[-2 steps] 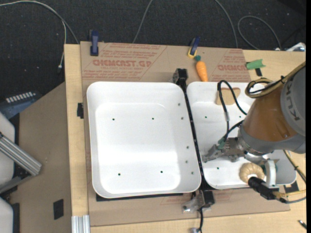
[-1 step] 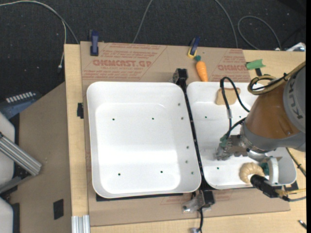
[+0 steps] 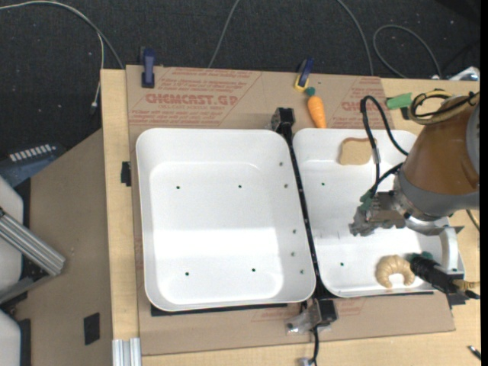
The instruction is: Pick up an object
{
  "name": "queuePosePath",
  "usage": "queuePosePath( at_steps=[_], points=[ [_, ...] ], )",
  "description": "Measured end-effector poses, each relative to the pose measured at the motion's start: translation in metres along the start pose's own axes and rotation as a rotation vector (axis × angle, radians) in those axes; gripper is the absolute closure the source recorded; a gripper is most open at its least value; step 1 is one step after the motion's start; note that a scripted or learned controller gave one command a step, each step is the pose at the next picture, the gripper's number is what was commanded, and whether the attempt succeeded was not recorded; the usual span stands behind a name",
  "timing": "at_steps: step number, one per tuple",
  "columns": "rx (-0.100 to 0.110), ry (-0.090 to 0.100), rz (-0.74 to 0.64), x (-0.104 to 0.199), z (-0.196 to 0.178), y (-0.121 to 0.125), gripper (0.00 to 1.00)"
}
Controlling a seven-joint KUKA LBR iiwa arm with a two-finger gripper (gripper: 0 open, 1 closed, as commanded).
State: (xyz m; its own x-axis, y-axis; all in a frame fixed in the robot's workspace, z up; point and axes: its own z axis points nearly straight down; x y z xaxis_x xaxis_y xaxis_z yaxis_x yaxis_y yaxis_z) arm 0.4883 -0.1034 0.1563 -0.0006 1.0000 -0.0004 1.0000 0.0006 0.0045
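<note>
In the right bin (image 3: 328, 204) a pale croissant (image 3: 396, 270) lies near the front rim. A tan, flat piece like bread (image 3: 354, 152) rests at the bin's back edge. My gripper (image 3: 371, 219) hangs over the middle right of this bin, above and behind the croissant and apart from it. The dark fingers point down and left, and nothing shows between them. An orange carrot (image 3: 316, 110) lies on the cardboard behind the bins.
The left bin (image 3: 217, 216) stands beside the right one, with a black clip (image 3: 284, 118) at their back junction. Black cables (image 3: 374, 139) loop from the arm over the right bin. Blue clamps (image 3: 148, 67) hold the cardboard's back edge.
</note>
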Motion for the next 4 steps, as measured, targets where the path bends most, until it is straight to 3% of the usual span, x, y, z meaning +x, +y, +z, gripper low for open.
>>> queuePosePath(
  at_steps=[3,4],
  points=[
    [0.000,0.000,0.000,0.012,-0.143,0.004,1.00],
    [0.006,0.001,-0.003,0.066,-0.123,0.019,1.00]
  ],
)
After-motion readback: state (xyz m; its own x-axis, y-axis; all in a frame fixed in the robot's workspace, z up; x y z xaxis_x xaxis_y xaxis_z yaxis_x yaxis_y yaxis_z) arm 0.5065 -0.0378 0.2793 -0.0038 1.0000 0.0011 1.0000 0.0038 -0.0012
